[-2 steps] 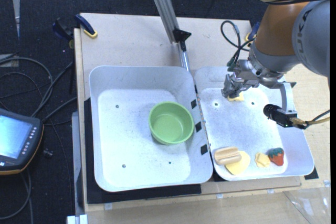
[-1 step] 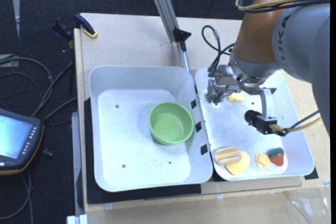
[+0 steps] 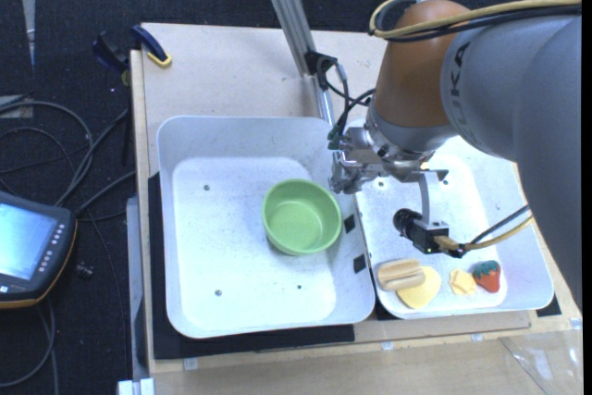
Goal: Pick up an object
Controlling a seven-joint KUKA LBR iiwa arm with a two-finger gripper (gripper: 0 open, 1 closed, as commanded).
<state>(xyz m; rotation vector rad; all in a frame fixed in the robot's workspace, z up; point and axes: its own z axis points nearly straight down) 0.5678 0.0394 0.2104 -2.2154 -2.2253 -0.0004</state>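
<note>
Pale wood surface (image 3: pixel 231 74) carries two shallow white plastic bins. You see round green bowl (image 3: pixel 302 216) in left bin (image 3: pixel 213 291). Hot dog (image 3: pixel 400 272), yellow piece (image 3: pixel 418 290), strawberry (image 3: pixel 487 277) sit in right bin's (image 3: pixel 518 296) near corner. Tool (image 3: pixel 356 171) hovers at divide; grip state: cannot tell.

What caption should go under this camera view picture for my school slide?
Grey-and-orange robot arm reaches over two white bins: a green bowl in the left bin, toy foods in the right bin.
</note>
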